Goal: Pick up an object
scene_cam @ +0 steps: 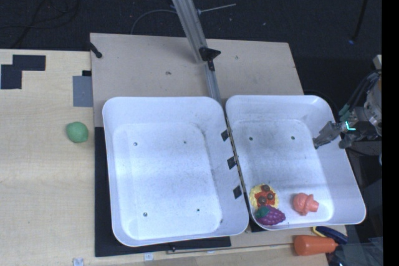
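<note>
The right bin [280, 115] holds three small toys at its near end. They are a yellow piece with red spots [264, 195], a purple bunch of grapes [272, 216] touching it, and a pink-orange toy [305, 203] a little to their right. My gripper [328, 133] hangs over the right rim of that bin. It is well back from the toys and apart from all of them. I see nothing held in it. The arm behind it is mostly cut off at the view's right.
The left bin [162, 171] lies beside the right one, with black clips [229, 162] along the shared wall. A green ball [77, 132] rests on the bench to the left. An orange object [313, 245] lies outside the bins at the front right. A metal post [187, 12] slants up behind.
</note>
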`<state>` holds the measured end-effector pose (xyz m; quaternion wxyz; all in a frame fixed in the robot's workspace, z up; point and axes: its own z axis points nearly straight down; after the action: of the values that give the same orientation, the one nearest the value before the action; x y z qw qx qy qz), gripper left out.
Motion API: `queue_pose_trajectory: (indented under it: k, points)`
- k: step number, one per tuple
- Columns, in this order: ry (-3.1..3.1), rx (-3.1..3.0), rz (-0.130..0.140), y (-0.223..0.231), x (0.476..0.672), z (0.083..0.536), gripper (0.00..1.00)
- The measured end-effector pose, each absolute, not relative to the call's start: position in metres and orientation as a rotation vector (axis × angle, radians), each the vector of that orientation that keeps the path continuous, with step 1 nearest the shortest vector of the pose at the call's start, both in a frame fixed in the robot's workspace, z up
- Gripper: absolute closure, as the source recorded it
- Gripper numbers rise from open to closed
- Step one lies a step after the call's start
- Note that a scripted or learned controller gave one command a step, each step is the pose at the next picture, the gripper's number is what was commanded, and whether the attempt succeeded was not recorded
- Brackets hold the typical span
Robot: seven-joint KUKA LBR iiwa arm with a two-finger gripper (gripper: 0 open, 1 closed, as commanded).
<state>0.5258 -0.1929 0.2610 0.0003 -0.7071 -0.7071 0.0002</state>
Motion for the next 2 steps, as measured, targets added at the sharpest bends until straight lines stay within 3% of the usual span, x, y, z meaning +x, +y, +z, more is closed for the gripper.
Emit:
queue_pose_trajectory:
  k: [1, 2]
  points:
    - [-2.221, -2.221, 0.001, -0.193, 0.526, 0.261, 0.00]
    - [-2.220, -2.217, 0.004, -0.184, 0.522, 0.203, 0.00]
